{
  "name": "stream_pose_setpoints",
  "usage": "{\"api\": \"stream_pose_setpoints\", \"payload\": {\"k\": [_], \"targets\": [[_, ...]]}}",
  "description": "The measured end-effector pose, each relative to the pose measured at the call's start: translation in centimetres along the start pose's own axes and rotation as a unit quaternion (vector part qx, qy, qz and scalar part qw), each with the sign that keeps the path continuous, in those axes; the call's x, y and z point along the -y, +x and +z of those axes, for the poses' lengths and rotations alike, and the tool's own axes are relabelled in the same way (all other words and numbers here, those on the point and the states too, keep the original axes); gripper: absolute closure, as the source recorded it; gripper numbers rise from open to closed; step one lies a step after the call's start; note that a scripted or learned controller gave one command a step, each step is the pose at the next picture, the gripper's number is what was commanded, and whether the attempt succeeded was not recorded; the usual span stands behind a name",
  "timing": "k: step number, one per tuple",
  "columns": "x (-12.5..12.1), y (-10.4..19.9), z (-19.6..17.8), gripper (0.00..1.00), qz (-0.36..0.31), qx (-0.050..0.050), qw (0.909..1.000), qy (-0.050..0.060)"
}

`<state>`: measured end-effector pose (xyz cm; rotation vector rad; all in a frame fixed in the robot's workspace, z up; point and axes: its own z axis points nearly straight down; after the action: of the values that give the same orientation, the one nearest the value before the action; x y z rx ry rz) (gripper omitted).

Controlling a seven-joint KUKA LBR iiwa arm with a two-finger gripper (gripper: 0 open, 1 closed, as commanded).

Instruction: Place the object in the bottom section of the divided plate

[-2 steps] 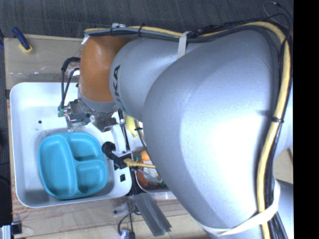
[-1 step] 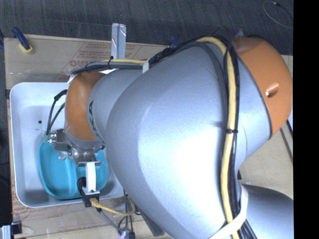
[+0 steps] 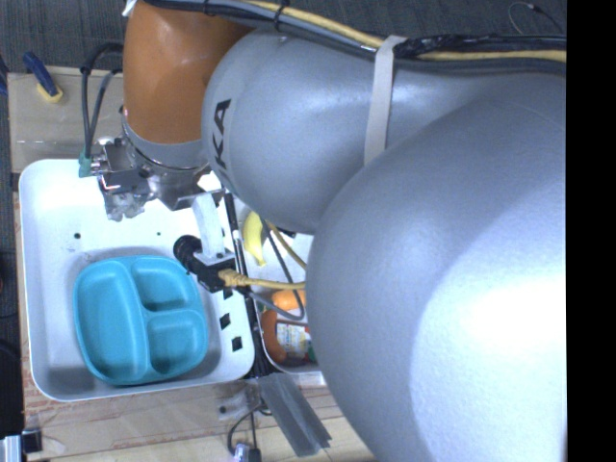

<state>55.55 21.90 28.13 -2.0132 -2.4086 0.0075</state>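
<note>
A blue divided plate (image 3: 94, 354) lies in the near half of the left white bin (image 3: 43, 248). It has one long section on the left and two smaller ones on the right, and all three look bare. My gripper (image 3: 123, 202) hangs below the orange band over the far part of that bin, above and behind the plate. Nothing shows in its grasp. A yellow banana-like object (image 3: 253, 239), an orange fruit (image 3: 286, 302) and a labelled container (image 3: 290, 341) lie in the right bin, mostly hidden by the arm.
The grey arm (image 3: 404, 210) covers most of the right bin and the right of the view. A black fitting with a yellow cable (image 3: 197, 263) hangs by the plate's right edge. A blue-handled tool (image 3: 41, 75) lies on the bench at far left.
</note>
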Motion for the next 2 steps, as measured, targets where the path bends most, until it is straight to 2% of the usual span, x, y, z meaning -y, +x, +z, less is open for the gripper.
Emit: {"api": "stream_pose_setpoints", "payload": {"k": [1,2], "targets": [[0.0,0.4,-0.7,1.0,-0.007,0.001,1.0,0.004],[-4.7,-1.9,7.3,1.0,0.043,0.0,0.9991,0.002]]}}
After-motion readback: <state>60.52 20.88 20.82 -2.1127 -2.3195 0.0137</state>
